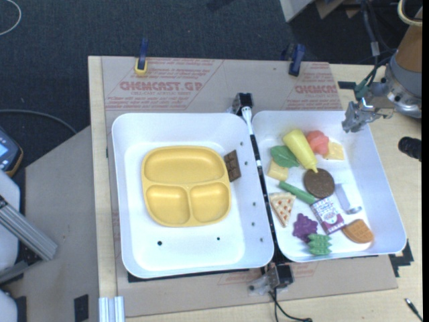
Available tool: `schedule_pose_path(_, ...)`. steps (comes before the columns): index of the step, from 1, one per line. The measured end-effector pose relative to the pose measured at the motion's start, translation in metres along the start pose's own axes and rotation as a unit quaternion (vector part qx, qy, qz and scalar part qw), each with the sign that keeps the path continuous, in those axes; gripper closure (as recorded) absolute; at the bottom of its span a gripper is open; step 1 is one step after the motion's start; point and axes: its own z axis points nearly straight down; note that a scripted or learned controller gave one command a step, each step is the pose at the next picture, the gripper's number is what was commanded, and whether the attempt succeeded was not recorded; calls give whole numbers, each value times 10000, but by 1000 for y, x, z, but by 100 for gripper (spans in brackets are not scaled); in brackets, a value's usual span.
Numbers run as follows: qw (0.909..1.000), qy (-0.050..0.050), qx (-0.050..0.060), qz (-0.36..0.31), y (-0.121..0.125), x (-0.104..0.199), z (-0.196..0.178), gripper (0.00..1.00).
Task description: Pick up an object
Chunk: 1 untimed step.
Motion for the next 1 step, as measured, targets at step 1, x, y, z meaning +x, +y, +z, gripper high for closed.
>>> schedule_pose_path(1,10000,26,44,-18,-12,52,-4,100)
